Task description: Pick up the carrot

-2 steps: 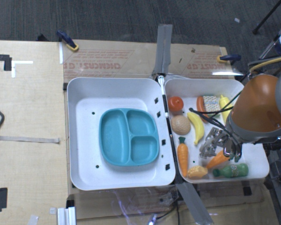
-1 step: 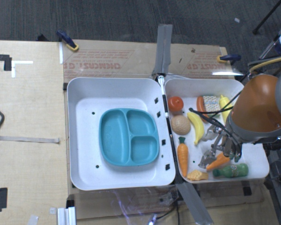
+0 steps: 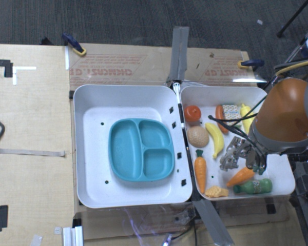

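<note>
The small orange toy carrot with a green leafy top (image 3: 200, 172) lies in the right-hand shallow white bin (image 3: 280, 187), close against its left wall, its length running near to far with the green end at the far side. It looks like moulded plastic play food, so I'd judge it light, stiff and a bit slick, tapering toward the near tip. The thick upper body just below the leaves seems the best place to pinch, across its width, where the taper is least likely to let it squirt out.

A second orange carrot-like piece (image 3: 241, 177) lies slanted farther right, just beside the metal two-finger gripper (image 3: 236, 155), which hangs low over the middle of that bin. From here I cannot tell how far its fingers are spread, and nothing shows between them.

Room is tight. The bin wall crowds the left carrot on one side; a beige round bun-like toy (image 3: 198, 136) sits just beyond its leafy end, a yellow plastic banana (image 3: 216, 139) is near to the right, and a crinkly yellow-orange snack piece (image 3: 216, 191) rests beside its tip. A green bottle-shaped toy (image 3: 254, 186) lies along the near wall. The left bin holds a teal divided plate (image 3: 142, 150), well apart.
</note>
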Controlling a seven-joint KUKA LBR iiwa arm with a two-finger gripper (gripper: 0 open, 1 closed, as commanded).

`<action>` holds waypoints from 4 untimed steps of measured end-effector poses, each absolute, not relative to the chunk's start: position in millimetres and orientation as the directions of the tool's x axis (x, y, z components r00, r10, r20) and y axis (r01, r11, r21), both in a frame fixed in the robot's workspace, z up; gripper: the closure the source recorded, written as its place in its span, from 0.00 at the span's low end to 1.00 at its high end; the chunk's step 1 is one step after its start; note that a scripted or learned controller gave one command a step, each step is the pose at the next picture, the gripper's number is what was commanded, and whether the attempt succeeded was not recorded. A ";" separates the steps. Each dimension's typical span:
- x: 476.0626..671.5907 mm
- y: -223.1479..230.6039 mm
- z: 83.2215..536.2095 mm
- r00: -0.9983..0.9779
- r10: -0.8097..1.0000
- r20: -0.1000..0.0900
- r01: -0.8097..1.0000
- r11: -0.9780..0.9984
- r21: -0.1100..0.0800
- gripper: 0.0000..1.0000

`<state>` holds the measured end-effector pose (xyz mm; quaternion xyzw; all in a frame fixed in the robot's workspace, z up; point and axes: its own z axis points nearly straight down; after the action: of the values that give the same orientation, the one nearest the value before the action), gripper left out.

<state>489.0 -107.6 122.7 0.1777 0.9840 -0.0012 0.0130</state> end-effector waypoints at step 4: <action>478.5 -157.5 92.4 -0.944 0.330 -0.003 0.330 0.944 0.001 0.00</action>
<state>478.5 -157.5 92.4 0.1674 0.9859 0.0001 0.0015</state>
